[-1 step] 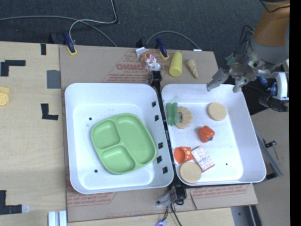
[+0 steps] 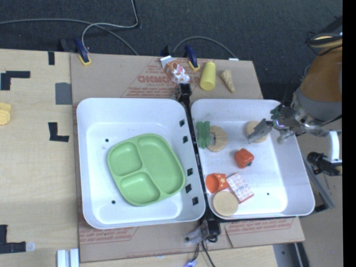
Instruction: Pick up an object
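Two shallow white bins sit on the surface. In the right bin (image 2: 289,199), the end effector (image 2: 266,128) hangs near the far right corner, fingers spread apart over a round tan disc (image 2: 255,131), gripping nothing. A red pepper-shaped toy (image 2: 243,158) lies mid-bin.

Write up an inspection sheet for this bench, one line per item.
Surface: cardboard sheet under two white bins.
Job's things: right bin holds a red pepper, green pods, a round biscuit, a packet.
Clutter: green tray in left bin; yellow bottle and cone behind the bins.
Grippers: gripper low over right bin's far side, by a tan item.
Cables: grey cable behind bench.
Surroundings: dark floor.
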Available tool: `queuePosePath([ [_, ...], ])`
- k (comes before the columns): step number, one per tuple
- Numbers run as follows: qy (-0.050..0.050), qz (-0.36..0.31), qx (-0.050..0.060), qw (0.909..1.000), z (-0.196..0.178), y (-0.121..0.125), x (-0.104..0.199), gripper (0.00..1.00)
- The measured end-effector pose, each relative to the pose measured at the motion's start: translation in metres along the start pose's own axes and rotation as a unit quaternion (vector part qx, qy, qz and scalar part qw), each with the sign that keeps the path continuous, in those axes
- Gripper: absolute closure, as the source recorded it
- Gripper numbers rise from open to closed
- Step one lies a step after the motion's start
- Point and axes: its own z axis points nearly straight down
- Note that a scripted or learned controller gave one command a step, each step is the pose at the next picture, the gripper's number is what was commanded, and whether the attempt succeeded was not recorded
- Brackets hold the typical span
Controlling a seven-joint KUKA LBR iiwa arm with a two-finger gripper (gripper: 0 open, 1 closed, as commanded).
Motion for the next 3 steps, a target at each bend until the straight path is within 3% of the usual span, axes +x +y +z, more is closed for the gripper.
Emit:
queuePosePath([
  [1, 0.000, -0.001, -0.003, 1.0000, 0.115, -0.019, 0.026, 0.00],
  [2, -0.001, -0.001, -0.004, 1.0000, 0.105, -0.018, 0.025, 1.00],
  [3, 0.000, -0.002, -0.003, 1.0000, 0.016, 0.005, 0.089, 1.00],
])
